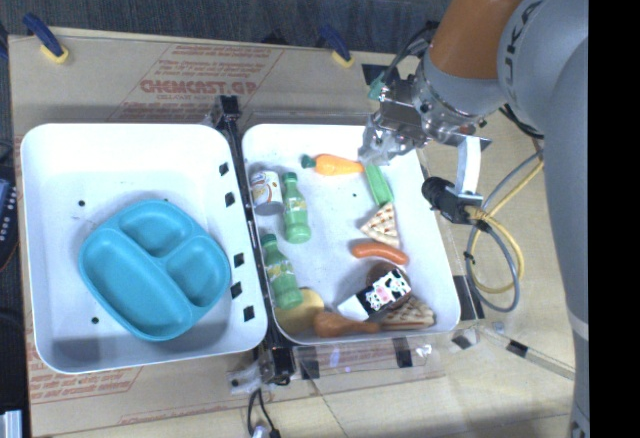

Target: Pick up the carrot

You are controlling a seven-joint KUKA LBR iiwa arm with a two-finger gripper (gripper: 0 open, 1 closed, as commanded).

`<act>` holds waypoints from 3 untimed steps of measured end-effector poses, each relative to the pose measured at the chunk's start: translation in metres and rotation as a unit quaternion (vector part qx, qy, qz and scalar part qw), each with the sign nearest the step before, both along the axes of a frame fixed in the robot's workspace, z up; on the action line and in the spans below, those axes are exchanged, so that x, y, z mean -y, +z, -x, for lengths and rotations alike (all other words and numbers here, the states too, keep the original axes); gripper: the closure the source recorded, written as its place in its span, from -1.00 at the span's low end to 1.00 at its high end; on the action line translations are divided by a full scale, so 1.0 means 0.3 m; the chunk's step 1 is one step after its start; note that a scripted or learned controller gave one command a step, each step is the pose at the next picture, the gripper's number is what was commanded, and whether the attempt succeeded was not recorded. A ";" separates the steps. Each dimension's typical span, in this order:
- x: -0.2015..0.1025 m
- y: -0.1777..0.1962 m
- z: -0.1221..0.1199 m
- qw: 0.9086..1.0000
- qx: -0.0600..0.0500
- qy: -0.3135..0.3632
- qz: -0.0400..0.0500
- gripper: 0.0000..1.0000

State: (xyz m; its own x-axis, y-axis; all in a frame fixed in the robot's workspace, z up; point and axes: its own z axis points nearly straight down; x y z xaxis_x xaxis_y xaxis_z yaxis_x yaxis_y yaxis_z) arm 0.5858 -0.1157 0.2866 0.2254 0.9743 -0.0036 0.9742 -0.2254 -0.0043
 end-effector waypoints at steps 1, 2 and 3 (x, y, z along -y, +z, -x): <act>-0.005 0.000 -0.001 1.000 0.000 0.001 -0.001 -1.00; 0.063 -0.518 -0.091 0.991 -0.006 0.132 -0.004 -1.00; 0.278 -0.617 -0.230 0.984 0.000 0.179 -0.002 -1.00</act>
State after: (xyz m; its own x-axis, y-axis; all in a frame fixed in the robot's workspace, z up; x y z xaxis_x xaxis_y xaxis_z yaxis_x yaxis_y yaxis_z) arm 0.6549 -0.1989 0.1016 -0.1330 0.9911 0.0010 0.9911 0.1330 -0.0045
